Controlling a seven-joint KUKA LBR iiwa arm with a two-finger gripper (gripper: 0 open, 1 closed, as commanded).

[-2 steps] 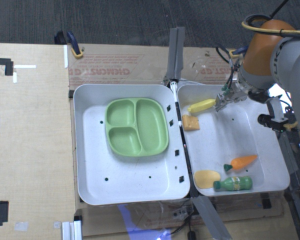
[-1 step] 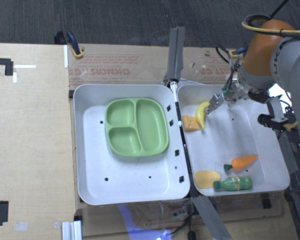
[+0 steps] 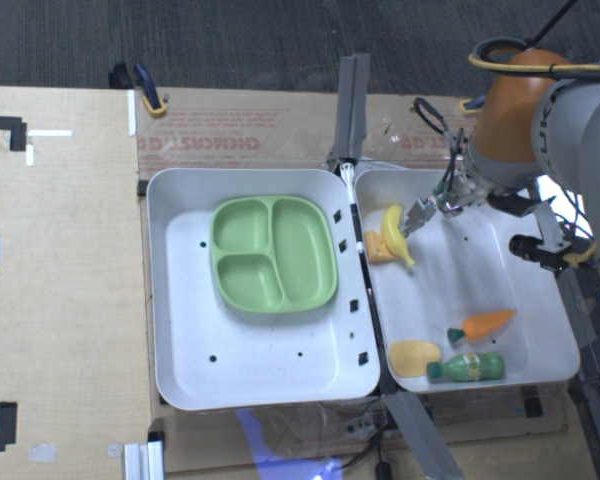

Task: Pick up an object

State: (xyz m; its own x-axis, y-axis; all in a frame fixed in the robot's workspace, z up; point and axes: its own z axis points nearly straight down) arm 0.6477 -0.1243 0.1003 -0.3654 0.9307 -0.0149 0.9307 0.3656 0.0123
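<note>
**Gripper low over the right bin, tip at the banana**

We see the gripper (image 3: 417, 216) reaching into the right bin (image 3: 540, 298) from the upper right, its slim metallic tip angled down and to the left. The tip ends just beside the upper end of the banana (image 3: 397, 234); we cannot tell whether it touches the fruit, and we cannot tell how wide it stands or whether anything is caught in it. Above it we see the grey arm (image 3: 570, 128) with its glossy orange band (image 3: 510, 108) and dark cables looping round the wrist.

The banana is a smooth yellow curve lying near the bin's left wall, and an orange-tan wedge-shaped piece (image 3: 378, 250) lies against its left side. Near the front of the same bin we find a carrot (image 3: 485, 323), tapered and orange with a green stub, a rounded pale yellow piece (image 3: 414, 357), and a green bottle (image 3: 468, 367) lying on its side with a yellow label, touching the yellow piece.

The left bin (image 3: 180, 318) is a shallow white tray with rounded corners. In it rests a matte light green plate (image 3: 275, 254), rounded-square and moulded into three compartments, with nothing lying in them.

Both bins sit on a pale wooden bench (image 3: 60, 318).
</note>
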